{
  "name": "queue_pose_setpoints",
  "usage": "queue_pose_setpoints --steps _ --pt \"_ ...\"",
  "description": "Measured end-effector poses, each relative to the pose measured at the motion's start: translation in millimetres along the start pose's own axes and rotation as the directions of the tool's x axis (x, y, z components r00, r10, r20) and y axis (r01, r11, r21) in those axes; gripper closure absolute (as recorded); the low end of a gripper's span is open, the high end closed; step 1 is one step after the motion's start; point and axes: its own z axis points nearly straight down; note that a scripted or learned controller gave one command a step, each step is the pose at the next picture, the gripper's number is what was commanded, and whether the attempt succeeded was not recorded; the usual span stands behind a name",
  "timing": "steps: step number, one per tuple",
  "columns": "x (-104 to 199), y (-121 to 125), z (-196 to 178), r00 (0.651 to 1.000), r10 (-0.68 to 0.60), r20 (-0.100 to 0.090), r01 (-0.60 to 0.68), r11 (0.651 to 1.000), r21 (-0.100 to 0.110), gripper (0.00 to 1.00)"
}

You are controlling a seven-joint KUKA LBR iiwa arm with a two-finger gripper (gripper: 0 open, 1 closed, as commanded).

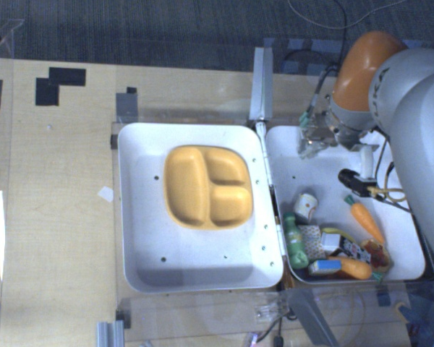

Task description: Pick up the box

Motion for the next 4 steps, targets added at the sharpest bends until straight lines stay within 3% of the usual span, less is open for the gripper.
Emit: queue_pose_setpoints --steps 1,2,3,4 --pt "-53 -5 14 0.943 0.333 0.004 -0.333 0.943 0.009 1.0" --pt "-51 -2 1 0.946 0.325 0.003 -0.325 0.946 0.003 1.0" --pt "-95 -16 14 0.823 0.568 0.006 -0.568 0.823 0.008 1.0" --pt "-93 -13 0 0.828 0.561 0.005 -0.561 0.828 0.002 1.0"
